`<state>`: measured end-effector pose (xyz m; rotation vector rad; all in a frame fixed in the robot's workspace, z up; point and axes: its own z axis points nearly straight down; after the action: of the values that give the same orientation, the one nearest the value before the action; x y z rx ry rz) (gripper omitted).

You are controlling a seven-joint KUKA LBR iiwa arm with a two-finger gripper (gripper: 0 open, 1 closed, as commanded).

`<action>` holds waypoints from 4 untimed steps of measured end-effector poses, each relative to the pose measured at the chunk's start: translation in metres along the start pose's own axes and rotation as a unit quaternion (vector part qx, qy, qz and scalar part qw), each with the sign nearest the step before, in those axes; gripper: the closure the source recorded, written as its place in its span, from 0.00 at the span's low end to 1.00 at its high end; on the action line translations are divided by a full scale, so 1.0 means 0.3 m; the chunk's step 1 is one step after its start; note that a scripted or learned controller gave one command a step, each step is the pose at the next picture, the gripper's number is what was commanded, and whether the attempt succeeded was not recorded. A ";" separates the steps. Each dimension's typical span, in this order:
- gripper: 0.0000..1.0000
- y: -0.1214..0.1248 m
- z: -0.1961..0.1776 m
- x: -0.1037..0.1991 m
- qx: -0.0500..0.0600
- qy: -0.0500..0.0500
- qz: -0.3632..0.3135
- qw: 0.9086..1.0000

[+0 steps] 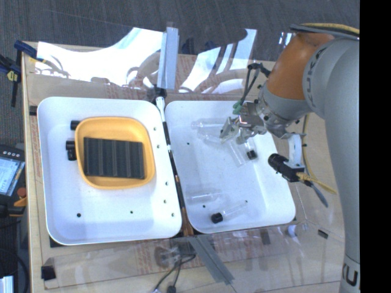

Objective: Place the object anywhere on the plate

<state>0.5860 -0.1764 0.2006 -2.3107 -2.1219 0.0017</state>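
A yellow plate [113, 129] with a dark ridged centre lies in the left bin [91, 221]. My gripper [240, 129] hangs over the upper part of the right bin [269, 209]. A clear plastic piece [208, 129] lies just left of the gripper, and another clear piece [235, 155] lies just below it. A small black piece [251, 154] sits beside that one. Whether anything is between the fingers is not visible.
Near the right bin's front edge lie a small black cap [216, 217] with a clear tube [235, 210] and a further clear piece [204, 195]. Two small black things [71, 148] sit at the plate's left side. A raised divider [170, 157] separates the bins.
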 end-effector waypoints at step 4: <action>1.00 0.021 -0.026 0.407 0.001 -0.001 -0.421 0.907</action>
<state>0.6026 -0.0552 0.2086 -1.2014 -2.8983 0.0022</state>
